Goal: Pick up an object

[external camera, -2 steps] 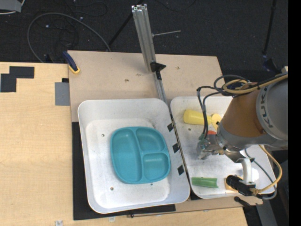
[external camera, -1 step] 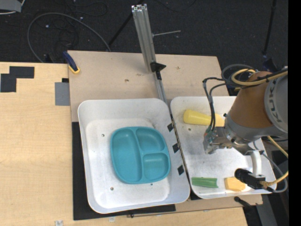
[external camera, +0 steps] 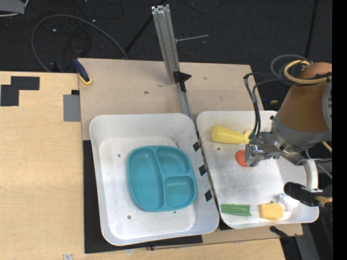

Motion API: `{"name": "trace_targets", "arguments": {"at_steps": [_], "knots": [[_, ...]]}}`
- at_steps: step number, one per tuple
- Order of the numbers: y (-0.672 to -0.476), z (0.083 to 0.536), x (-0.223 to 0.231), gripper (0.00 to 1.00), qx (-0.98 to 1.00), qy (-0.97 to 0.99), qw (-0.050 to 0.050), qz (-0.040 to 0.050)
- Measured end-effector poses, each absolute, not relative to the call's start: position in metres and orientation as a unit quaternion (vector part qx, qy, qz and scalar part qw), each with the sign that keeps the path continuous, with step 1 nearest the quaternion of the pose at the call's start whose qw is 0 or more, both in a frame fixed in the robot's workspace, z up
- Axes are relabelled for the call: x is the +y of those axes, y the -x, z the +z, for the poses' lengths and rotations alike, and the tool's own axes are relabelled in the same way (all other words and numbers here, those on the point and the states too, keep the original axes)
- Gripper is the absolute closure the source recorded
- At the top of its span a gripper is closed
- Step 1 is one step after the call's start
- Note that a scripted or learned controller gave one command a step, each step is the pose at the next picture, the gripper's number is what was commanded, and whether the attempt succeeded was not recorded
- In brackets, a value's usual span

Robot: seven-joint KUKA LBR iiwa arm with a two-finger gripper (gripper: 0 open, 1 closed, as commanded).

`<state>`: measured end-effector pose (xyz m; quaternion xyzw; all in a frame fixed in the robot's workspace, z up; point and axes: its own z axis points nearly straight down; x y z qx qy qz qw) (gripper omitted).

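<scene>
Gripper (external camera: 252, 155) is down in the right bin (external camera: 238, 210), right over a small red-orange object (external camera: 240, 157) that peeks out at its nine o'clock; jaw state, can't tell from here. Yellow piece (external camera: 229, 136) just at eleven o'clock. Green piece (external camera: 235, 209) and yellow block (external camera: 271, 212) sit toward six. Teal divided plate (external camera: 161, 177) lies in the left bin (external camera: 108, 145).

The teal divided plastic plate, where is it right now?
The teal divided plastic plate lies flat in the middle of the left shallow white bin, across the divider from the right shallow white bin where the pincer works.
</scene>
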<state>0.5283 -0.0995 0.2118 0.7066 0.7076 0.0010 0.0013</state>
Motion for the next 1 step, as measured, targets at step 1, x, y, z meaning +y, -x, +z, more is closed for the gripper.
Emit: {"name": "trace_targets", "arguments": {"at_steps": [1], "knots": [[-0.5292,0.2644,-0.1004,1.0,0.708,-0.707,0.001,0.0008]]}}
